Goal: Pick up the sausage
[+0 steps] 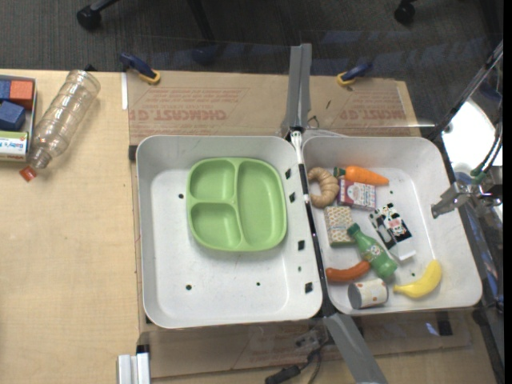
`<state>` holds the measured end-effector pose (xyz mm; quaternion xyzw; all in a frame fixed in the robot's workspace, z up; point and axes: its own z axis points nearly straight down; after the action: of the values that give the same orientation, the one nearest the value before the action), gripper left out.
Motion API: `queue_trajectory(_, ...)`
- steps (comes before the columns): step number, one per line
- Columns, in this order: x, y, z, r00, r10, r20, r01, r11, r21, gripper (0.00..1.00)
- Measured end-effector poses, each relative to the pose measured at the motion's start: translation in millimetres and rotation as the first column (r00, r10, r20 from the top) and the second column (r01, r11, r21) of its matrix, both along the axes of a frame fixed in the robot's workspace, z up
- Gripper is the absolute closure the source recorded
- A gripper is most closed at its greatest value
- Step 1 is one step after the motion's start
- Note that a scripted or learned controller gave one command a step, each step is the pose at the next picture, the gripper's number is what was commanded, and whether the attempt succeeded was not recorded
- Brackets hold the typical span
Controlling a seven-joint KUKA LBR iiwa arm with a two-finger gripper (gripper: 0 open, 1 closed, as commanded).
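Camera view is showing the gripper point(454, 199) hanging over the right bin's point(438, 157) right edge; its jaw state cannot be told. Sausage point(348, 273) is lying near that bin's front edge, touching a green bottle point(373, 251), beside a cup point(367, 294) and banana point(422, 282). Left bin point(164, 238) is carrying a green plate point(237, 203).
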<state>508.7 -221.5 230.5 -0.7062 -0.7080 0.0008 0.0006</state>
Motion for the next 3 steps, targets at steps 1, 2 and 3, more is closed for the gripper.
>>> queue_trajectory(1, -30.9, 101.4, 0.0, 0.997, 0.081, -0.001, -0.081, 0.997, 0.001, 0.00)
queue_trajectory(2, -31.3, 227.4, -40.1, 0.990, 0.140, -0.002, -0.140, 0.990, 0.000, 0.00)
queue_trajectory(3, -19.2, 283.0, -39.9, 0.984, 0.181, 0.000, -0.181, 0.984, -0.001, 0.00)
